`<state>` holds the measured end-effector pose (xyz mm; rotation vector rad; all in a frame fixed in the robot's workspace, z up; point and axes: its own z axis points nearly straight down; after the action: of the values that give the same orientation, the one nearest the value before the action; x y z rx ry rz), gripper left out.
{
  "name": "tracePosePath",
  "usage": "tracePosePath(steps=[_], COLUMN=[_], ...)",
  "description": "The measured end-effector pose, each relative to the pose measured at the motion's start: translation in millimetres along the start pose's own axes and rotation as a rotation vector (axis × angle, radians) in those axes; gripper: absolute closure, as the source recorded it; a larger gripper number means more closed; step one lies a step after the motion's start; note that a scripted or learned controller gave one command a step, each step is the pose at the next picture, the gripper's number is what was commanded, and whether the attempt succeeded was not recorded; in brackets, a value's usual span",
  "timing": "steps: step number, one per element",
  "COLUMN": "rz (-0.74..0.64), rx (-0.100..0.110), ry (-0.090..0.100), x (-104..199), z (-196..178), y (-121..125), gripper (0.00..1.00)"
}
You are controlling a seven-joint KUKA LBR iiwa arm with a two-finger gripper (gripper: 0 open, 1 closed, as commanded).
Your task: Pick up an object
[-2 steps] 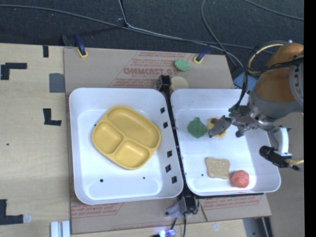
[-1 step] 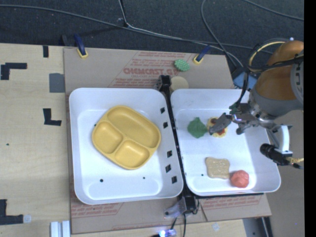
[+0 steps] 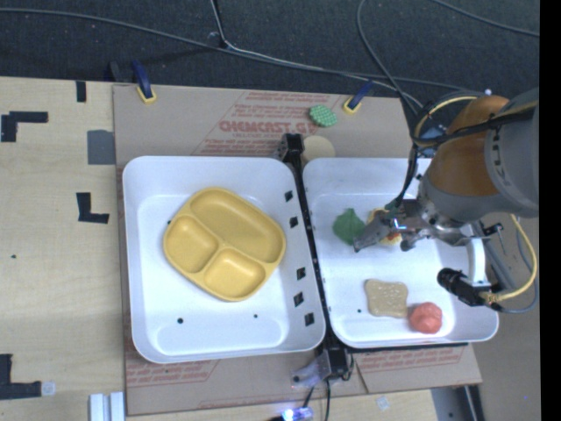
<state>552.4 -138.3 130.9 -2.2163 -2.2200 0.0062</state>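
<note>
In the right bin, a lumpy dark-green object just beside the jaws, their state impossible to tell.

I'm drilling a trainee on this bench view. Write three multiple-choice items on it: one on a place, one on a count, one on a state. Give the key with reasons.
1. Where does the yellow tray lie?
A. In the left bin
B. In the right bin
C. On the cardboard behind the bins

2. How many loose things lie in the right bin?
A. One
B. Three
C. Five

3. How does the green thing stand to the gripper?
A. Lifted high above the bin
B. Down in the bin, beside the gripper tips
C. Lying inside the tray

Key:
1 A, the tray rests on the left bin's floor.
2 B, the green thing, a tan slice and a red ball lie there.
3 B, it sits on the bin floor just left of the gripper.
</note>
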Motion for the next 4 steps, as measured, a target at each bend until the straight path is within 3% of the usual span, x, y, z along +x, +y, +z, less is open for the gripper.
tracePosePath(steps=[1, 2, 4], rz=[0.0, 0.0, 0.0], rx=[-0.006, -0.009, -0.009], ry=[-0.003, -0.004, -0.001], x=[0.2, -0.1, -3.0], z=[47.9, 34.8, -52.9], y=[0.4, 1.4, 1.1], gripper=[0.0, 1.0, 1.0])
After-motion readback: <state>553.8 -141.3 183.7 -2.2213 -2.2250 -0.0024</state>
